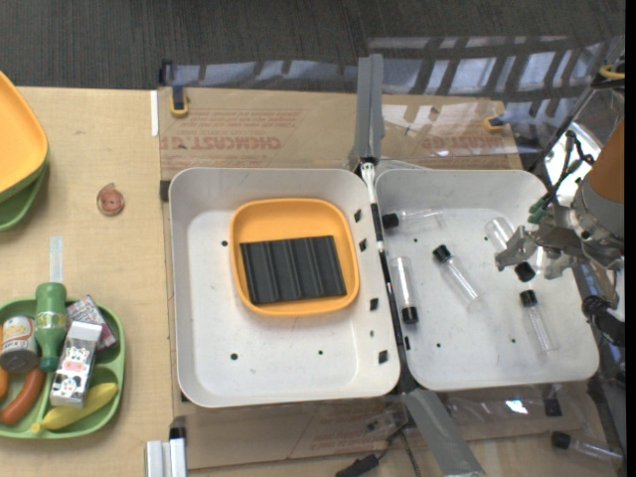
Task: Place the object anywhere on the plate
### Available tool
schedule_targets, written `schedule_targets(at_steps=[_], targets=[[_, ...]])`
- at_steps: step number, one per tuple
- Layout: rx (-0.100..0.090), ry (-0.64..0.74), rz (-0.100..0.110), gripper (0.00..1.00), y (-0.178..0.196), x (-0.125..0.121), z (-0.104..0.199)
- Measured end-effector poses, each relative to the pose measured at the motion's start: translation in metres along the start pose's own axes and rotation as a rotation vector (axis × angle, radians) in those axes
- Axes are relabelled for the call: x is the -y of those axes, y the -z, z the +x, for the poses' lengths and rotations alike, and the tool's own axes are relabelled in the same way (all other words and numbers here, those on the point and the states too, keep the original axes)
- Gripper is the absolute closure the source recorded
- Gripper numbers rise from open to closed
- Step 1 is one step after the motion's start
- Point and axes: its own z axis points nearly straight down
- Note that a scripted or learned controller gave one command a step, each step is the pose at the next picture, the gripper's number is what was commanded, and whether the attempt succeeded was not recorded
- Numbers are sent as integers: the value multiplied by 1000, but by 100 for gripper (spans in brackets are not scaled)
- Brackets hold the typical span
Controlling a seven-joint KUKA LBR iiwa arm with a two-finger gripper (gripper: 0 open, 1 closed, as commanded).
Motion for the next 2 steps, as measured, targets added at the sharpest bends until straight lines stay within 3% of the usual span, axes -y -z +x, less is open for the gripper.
schedule_targets(at_steps=[1,2], targets=[[1,28,1,100,22,-41,-21],[2,296,-1,100,57,-91,-20]])
